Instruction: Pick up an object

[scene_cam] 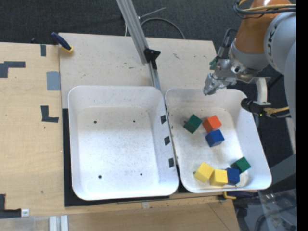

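While the gripper [211, 88], grip unreadable, hovers, an orange cube [211, 123] sits matte.

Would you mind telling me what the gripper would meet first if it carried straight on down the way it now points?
Probably the bare floor of the right bin near its far rim. The gripper points down over that edge; the green block and orange block lie nearer the camera. Depth is uncertain.
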You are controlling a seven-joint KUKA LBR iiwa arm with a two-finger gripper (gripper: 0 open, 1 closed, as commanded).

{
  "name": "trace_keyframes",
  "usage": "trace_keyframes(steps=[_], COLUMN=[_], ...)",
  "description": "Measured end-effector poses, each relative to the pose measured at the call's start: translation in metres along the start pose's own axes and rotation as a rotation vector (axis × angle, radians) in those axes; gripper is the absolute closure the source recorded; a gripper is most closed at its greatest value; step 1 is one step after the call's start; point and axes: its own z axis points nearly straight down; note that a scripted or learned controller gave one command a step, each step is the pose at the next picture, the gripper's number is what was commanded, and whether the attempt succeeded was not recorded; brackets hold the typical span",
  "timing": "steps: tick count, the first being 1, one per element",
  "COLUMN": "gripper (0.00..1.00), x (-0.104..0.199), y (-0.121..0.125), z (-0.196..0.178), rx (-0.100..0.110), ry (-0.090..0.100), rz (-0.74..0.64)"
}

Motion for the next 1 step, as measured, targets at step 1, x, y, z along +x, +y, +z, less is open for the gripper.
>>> trace_keyframes(steps=[1], gripper=[1.00], x=[0.0003], y=[0.0013], z=[-0.0451], rx=[0.002], ry=[0.001], rz=[0.000])
